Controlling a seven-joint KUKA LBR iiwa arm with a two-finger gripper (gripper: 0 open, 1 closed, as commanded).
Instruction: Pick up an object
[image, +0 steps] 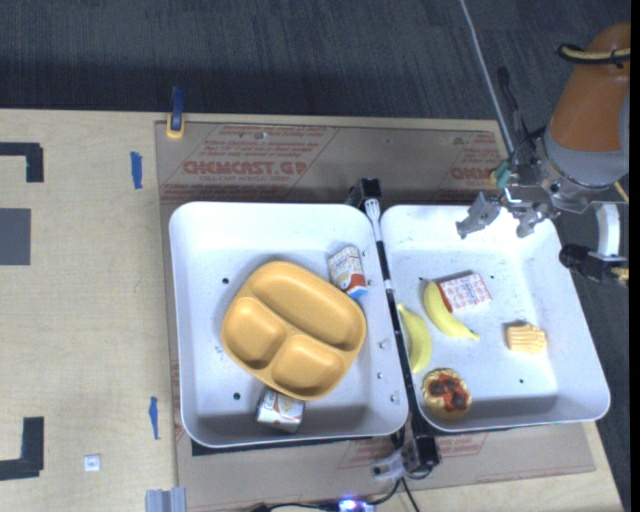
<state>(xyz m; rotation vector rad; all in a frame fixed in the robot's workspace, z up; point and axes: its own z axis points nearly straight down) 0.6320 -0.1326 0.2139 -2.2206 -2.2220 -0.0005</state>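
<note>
Lying loose in the right bin (585, 385), several candidate objects are noted, none yet chosen. A banana (446, 312) sits near the bin's middle, its long axis running diagonally from the divider side toward the near right, the curve bowed toward the divider. Touching it on the far-right side is a small red-and-white packet (466, 292), flat, tilted slightly. A second banana (417, 338) is pressed along the divider, its long axis nearly parallel to that wall, probably having slid there. Nearer than the first banana, a round red-topped pastry (446, 391) rests against the near wall; a yellow block (526, 339) lies apart to the banana's right.

Above the bin's far right corner, well apart from the banana, the gripper (506, 215) hangs with fingers spread and nothing between them. A descent and grasp are judged to remain.

Left of the banana, across the divider, the left bin (200, 240) carries a yellow divided tray (291, 327).
</note>
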